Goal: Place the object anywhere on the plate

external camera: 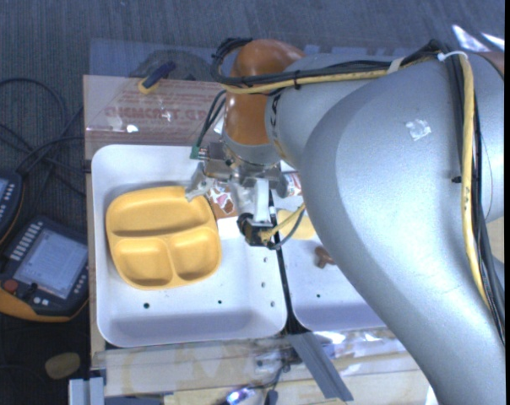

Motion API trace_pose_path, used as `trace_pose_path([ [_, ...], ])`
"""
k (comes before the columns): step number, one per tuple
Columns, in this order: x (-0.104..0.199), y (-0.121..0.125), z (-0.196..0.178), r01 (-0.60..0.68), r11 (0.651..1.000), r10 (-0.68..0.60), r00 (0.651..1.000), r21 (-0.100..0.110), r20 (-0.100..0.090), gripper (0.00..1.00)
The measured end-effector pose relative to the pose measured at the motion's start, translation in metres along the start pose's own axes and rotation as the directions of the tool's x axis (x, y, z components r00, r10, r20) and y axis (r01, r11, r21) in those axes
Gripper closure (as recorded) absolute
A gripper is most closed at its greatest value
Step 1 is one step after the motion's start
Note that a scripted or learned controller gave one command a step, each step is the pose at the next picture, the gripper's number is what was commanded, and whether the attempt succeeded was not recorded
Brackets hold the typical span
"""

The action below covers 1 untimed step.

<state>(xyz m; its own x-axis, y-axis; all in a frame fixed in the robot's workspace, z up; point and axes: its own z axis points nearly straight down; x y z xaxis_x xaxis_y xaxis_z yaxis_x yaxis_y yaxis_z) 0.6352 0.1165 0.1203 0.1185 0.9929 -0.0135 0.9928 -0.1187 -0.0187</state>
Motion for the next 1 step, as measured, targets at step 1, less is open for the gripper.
trace_pose_path([
  [1, -0.0024, -0.0022, -0.0058, 0.002, 1.0, -0.002, 1.0, 0.012, 0.006, 1.0],
])
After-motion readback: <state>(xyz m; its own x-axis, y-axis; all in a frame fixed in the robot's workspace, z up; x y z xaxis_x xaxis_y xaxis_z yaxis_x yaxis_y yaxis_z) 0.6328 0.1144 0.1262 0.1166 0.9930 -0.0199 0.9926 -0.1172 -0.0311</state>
